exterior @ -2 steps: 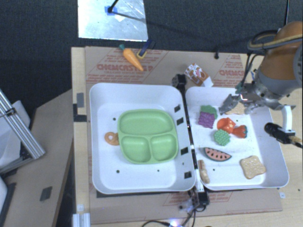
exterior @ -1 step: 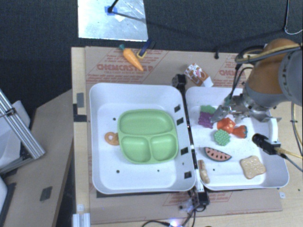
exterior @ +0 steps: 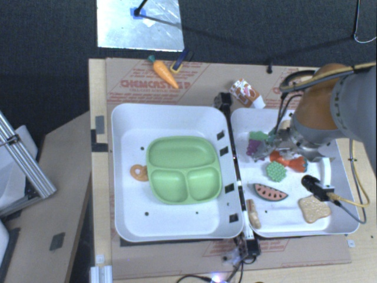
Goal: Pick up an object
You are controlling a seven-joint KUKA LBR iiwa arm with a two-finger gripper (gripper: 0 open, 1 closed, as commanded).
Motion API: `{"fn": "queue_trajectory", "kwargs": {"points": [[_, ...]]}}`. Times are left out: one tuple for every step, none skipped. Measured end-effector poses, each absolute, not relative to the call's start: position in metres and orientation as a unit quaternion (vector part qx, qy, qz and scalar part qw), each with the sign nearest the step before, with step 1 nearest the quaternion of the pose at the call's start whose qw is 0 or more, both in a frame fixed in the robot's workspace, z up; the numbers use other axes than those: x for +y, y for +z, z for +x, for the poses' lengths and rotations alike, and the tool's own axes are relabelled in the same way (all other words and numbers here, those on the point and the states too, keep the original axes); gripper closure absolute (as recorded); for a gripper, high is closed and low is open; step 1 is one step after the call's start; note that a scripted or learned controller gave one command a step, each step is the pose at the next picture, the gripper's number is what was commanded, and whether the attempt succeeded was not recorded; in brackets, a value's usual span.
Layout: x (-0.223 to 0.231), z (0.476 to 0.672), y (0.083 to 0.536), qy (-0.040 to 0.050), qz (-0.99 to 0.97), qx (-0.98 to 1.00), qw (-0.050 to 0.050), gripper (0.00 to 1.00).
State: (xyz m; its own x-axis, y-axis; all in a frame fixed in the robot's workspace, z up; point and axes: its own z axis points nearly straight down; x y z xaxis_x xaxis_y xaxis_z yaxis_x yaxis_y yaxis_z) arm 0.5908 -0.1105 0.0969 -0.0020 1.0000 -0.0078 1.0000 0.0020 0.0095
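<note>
My gripper hangs low over the back of the right bin, under the grey arm with its orange band. Just below it lies a red-orange toy, and purple grapes sit to its left. Whether anything is held cannot be made out. Further forward in the same bin are a green dotted round piece, a watermelon slice, a slice of toast and a small bread stick by the left wall.
The left bin holds a green divided plate and a small brown ring. Behind the bins lie a toy carrot and a snack packet. A foil sheet sits at the far back. A black cabled part overhangs the right bin.
</note>
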Motion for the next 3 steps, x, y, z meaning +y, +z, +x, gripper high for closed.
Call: {"fn": "queue_trajectory", "kwargs": {"points": [[-0.114,0.596,0.093,0.0029,0.707,0.707,0.007,0.0],[-0.116,0.599,0.107,0.005,0.707,0.707,0.015,1.0],[-0.118,0.6,0.172,0.0023,0.706,0.708,0.003,1.0]]}}
